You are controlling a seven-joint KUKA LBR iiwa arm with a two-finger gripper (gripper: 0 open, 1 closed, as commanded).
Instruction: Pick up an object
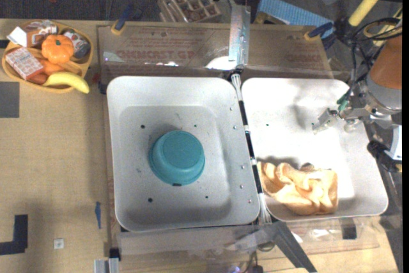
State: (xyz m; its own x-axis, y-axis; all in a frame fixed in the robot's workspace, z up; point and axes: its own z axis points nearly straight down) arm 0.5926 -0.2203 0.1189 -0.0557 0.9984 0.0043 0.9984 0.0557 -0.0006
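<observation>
camera view: tool [327, 117] over right bin [287, 96], near its upper right, fingers spread, gripping nothing. crumpled tan cloth [300, 187] in that bin's lower part, well apart from tool. teal bowl [178, 157] upside down, mid left bin [128, 99].

Arm [388, 73] cut off at right edge; tool [329, 117] too blurred to read its fingers.
</observation>
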